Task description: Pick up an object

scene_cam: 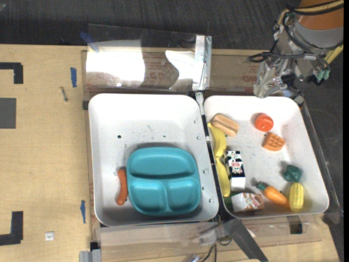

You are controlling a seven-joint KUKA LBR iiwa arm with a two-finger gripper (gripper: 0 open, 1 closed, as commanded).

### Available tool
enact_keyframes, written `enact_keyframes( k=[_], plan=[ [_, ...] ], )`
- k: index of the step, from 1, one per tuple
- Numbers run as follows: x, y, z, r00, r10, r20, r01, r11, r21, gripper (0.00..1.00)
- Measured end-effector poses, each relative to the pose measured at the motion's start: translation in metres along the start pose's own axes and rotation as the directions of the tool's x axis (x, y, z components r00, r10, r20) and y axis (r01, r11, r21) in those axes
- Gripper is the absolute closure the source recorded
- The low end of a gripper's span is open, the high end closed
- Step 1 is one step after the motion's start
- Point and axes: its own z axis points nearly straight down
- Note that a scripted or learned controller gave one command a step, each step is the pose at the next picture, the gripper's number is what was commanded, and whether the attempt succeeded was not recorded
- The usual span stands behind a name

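My left bin (103, 113) holds a teal divided tray (162, 180) and an orange sausage (121, 186); my right bin (297, 111) holds a hot dog (224, 124), banana (220, 157), waffle (274, 141), carrot (272, 195), corn (296, 195) and cartons. The tomato (264, 122), round and orange-red, lies at the bin's twelve o'clock, toward six o'clock from my pincer (274, 83). The pincer carries nothing, but I cannot tell its spread.

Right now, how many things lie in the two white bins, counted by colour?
Teal: 2, the divided plastic tray and small teal toy
Orange or red: 4
Yellow: 2
Tan bun: 1
White cartons: 2
Total: 11
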Motion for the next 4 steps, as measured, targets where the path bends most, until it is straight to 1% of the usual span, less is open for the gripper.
enact_keyframes(
  k=[1,2,3,4],
  plan=[
    [0.005,-0.014,0.027,0.988,-0.157,-0.006,0.157,0.988,-0.004,1.0],
    [0.002,-0.006,0.011,0.964,-0.265,0.001,0.265,0.964,0.0,1.0],
    [0.004,-0.017,-0.007,0.919,-0.394,0.001,0.394,0.919,0.0,1.0],
    [0.009,-0.036,-0.029,0.874,-0.486,0.001,0.486,0.874,0.001,1.0]
  ],
)
